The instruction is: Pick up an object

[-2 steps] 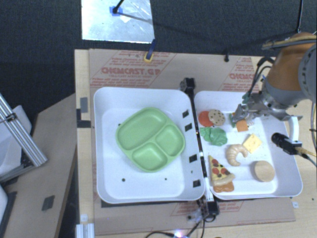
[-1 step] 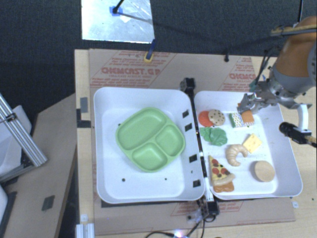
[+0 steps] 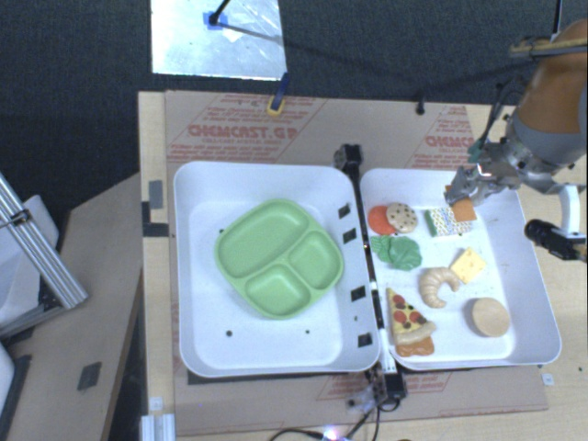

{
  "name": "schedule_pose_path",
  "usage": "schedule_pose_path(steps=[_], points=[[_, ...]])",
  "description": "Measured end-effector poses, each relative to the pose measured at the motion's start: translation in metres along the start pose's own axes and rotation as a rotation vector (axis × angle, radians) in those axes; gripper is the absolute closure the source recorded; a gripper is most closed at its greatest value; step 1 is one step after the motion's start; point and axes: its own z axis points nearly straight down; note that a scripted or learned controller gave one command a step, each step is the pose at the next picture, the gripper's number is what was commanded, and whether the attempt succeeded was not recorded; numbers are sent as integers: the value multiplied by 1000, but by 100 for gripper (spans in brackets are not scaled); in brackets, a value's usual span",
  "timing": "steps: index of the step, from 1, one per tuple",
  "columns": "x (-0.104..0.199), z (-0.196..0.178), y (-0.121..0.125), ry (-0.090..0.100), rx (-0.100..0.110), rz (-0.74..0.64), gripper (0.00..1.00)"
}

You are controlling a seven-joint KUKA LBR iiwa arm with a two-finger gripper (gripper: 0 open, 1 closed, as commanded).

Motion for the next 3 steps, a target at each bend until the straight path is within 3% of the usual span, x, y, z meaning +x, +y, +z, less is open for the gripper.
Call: schedule_pose_path(steps=[1, 3], points=[[51, -4, 17, 2, 0, -5, 100], [156, 12, 26, 2, 2, -4, 100]])
